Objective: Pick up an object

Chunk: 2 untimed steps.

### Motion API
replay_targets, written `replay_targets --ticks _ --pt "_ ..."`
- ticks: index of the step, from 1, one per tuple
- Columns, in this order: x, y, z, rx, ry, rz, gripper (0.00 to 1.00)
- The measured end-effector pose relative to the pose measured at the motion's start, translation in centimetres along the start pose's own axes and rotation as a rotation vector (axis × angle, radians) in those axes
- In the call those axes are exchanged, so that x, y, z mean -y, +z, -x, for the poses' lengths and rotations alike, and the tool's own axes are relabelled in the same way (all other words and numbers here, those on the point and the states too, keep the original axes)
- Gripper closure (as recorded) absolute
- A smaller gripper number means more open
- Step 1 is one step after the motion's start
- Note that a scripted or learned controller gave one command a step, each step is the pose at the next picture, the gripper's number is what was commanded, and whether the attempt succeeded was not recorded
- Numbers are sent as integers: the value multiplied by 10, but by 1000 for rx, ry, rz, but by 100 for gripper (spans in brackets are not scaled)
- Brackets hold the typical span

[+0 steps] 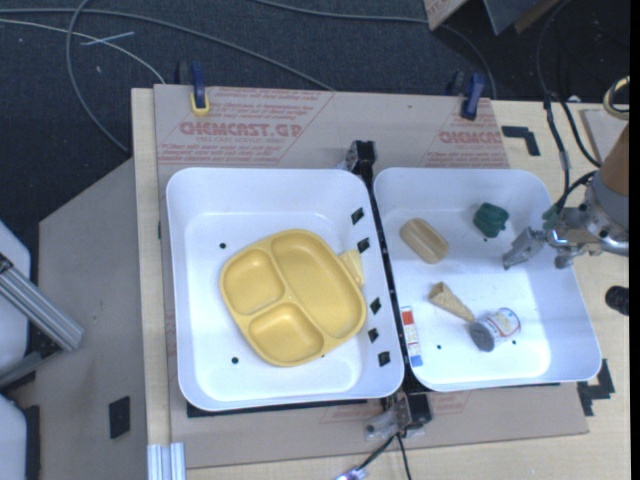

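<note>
Two shallow white bins are seen side by side on the table (250, 118), which is covered by a brown sheet printed with red lettering.

In the left bin (190, 288), one yellow tray (292, 296) is found, lying flat and turned at an angle; three compartments are moulded into it, and a small tab sticks out at its right edge.

In the right bin (560, 348), four loose objects are counted. A tan, rounded oblong piece (424, 240) lies near the upper left. A small dark green lump (491, 218) lies near the upper right. A tan wedge-shaped piece (451, 301) lies near the middle. Just below and to the right of the wedge, a small white-and-grey item (493, 328) with coloured markings is seen, almost touching it.

The end effector (540, 248) is placed over the right side of the right bin, just below and to the right of the green lump. Nothing is seen between its fingers, and whether they are spread or closed cannot be told from this view.

Two blue clamps (199, 90) are fixed at the far edge of the table.
</note>
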<state>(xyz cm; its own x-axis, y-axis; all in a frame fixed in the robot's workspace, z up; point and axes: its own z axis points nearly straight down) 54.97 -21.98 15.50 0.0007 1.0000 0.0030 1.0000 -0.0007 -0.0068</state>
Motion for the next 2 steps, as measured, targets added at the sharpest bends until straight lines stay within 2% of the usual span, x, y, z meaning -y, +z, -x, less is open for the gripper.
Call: replay_targets --ticks 1,2 --pt "-4 47 -8 0 -1 1 0" --pt "-4 71 -9 0 -1 3 0"
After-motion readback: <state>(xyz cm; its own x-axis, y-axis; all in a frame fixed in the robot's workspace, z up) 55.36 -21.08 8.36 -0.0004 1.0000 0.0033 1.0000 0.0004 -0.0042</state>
